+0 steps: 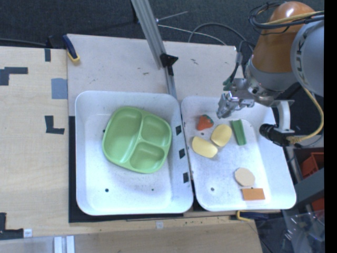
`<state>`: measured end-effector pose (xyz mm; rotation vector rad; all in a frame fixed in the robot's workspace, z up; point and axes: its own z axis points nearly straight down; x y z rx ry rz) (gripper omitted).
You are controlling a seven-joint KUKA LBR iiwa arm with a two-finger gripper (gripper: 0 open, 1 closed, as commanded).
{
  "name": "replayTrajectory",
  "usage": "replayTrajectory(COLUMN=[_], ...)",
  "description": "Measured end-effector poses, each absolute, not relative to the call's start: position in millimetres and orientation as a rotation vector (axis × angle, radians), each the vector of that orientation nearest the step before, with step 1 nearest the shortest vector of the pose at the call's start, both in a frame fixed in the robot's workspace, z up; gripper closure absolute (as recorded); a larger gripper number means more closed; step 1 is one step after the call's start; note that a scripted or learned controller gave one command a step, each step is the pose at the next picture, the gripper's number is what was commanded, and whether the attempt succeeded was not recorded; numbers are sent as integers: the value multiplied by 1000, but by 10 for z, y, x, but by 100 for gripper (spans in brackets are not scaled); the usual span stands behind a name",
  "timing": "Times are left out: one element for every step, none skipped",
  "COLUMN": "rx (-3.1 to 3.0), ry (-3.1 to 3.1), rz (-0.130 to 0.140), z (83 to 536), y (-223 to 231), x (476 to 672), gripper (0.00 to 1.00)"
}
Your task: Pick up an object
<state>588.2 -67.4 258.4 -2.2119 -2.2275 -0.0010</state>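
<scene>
In the right bin lie six small things, any of which could be picked: a red-orange piece with a green tip near the bin's far left corner, two yellow lumps touching each other, one just right of the red piece and the other below it, a green stick lying just beside the upper yellow lump on its right, and, well apart toward the near side, a tan round piece with an orange rectangular block just below it. The gripper hangs over the far part of this bin, between the red-orange piece and the green stick and just above the upper yellow lump; whether its fingers are spread or closed I cannot tell, and nothing shows between them. The grey arm with its orange band comes in from the right. The left bin holds a green divided plate, lying tilted.
</scene>
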Motion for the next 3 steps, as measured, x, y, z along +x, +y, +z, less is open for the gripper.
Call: replayTrajectory(rx=[-2211, -2213, -2212], ry=[-2227, -2227, -2226], rz=[0, 2, 4], z=[2614, 2607, 2387], y=[-134, 338, 850], x=[5793, 5698, 5596], gripper=[100, 100, 100])
